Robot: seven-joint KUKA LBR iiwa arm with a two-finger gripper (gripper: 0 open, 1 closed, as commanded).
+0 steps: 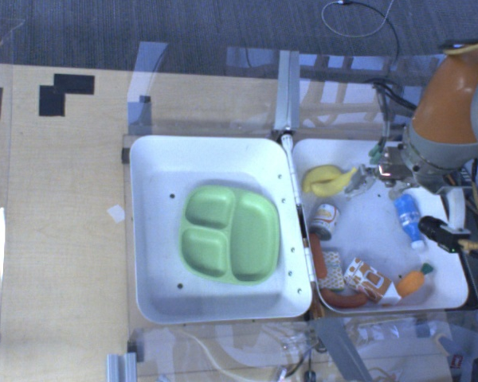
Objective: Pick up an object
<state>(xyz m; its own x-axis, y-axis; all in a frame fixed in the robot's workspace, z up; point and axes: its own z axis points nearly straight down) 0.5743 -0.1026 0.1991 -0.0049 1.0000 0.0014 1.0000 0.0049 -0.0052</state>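
Pale wooden bench (64,213) — grey carpet (183,10) beyond.

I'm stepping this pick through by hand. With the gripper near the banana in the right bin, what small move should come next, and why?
Probably a short move toward the banana, then down. The gripper sits at the right bin's far edge, just beside the banana's tip, with nothing seen between its fingers. The bottle, can and carrot lie farther off, so the banana looks closest.

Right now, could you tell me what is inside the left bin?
The left bin holds a green divided plate with three compartments, lying flat near the middle. Whatever is beneath the plate is covered.
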